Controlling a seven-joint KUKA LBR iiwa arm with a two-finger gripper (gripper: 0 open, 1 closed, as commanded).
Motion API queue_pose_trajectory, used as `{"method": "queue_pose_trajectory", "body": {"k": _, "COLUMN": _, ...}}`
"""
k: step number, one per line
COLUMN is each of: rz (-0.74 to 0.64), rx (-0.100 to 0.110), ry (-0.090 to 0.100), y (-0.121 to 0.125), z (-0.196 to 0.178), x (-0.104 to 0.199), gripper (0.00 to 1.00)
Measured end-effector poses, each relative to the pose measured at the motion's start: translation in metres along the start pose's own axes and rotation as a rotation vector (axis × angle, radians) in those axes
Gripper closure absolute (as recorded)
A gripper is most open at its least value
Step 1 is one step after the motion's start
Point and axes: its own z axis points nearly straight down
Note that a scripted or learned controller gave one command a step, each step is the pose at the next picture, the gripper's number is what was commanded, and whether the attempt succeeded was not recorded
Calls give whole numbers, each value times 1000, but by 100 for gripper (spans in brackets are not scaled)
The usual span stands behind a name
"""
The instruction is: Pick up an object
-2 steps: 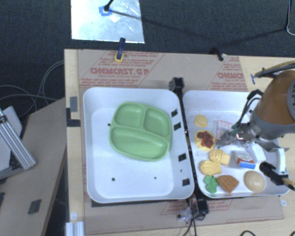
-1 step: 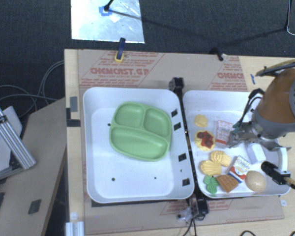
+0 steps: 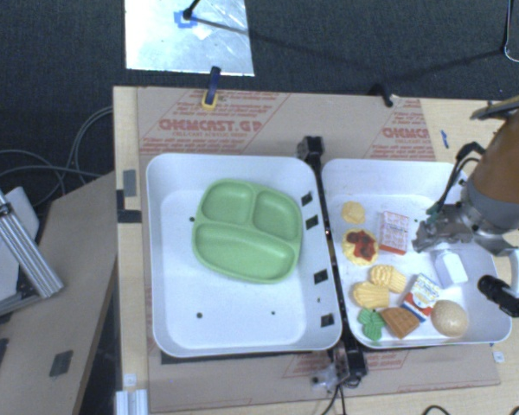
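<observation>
Bench front: bundled cables and a small dark connector (image 3: pixel 350 366) sat at the near edge, just below the seam between the bins.
Landmark: shallow white right-hand bin (image 3: pixel 415 173), holding all the small toy foods.
Claw: the grey two-finger gripper (image 3: pixel 434 232) hung over the right half of that bin, under the arm's orange band (image 3: pixel 510 162); whether it was wide or narrow could not be told, and nothing showed between its tips.
Nearest object: a red-and-white flat packet (image 3: pixel 394 232) lay in the bin's middle, just left of the claw, apart from it.
Other objects: a small white block (image 3: pixel 451 269) lay just below the claw; a beige egg-shaped piece (image 3: pixel 450 317) sat in the near right corner; a red-and-yellow pizza-like piece (image 3: pixel 361 245), a round yellow piece (image 3: pixel 353 212), two ridged yellow pieces (image 3: pixel 379 285), a brown toast-like slab (image 3: pixel 400 322) and a green leafy piece (image 3: pixel 371 325) lay toward the bin's left side.
Hard to make out: a small printed carton (image 3: pixel 425 290) beside the toast, its print too small to read; the arm covered the bin's right rim.
Left of the landmark: a second white bin (image 3: pixel 169 258) held a pale green three-section plate (image 3: pixel 246 230).
Surface: brown printed cardboard sheet (image 3: pixel 268 119) under both bins, dark carpet (image 3: pixel 43 50) beyond.
</observation>
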Motion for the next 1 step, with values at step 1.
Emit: {"method": "queue_pose_trajectory", "body": {"k": 1, "rz": -4, "rx": -2, "ry": 0, "y": 3, "z": -43, "x": 0, "gripper": 100}}
